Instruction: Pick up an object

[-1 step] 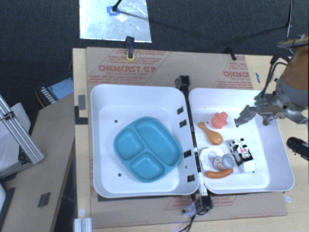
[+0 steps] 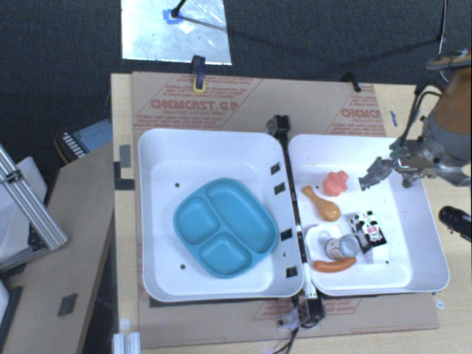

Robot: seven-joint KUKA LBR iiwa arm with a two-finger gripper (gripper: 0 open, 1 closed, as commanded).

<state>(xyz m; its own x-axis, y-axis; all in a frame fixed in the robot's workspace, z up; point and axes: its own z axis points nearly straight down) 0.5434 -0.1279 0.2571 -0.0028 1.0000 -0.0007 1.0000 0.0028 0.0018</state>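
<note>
In the right bin (image 2: 413,271) lie several small objects: a pink toy (image 2: 336,183), an orange-yellow drumstick-shaped toy (image 2: 323,204), a grey and white round thing (image 2: 341,246), an orange sausage-shaped toy (image 2: 334,265) and a black-and-white toy (image 2: 368,231). My gripper (image 2: 374,174) hangs above the right bin's upper right part, to the right of the pink toy and apart from it. Nothing shows between its fingers.
The left bin (image 2: 158,153) holds a blue divided plate (image 2: 225,227). A black divider with clips (image 2: 286,190) runs between the bins. The arm's orange and grey body (image 2: 450,124) stands at the right edge. A yellow clamp (image 2: 199,76) sits at the bench's back.
</note>
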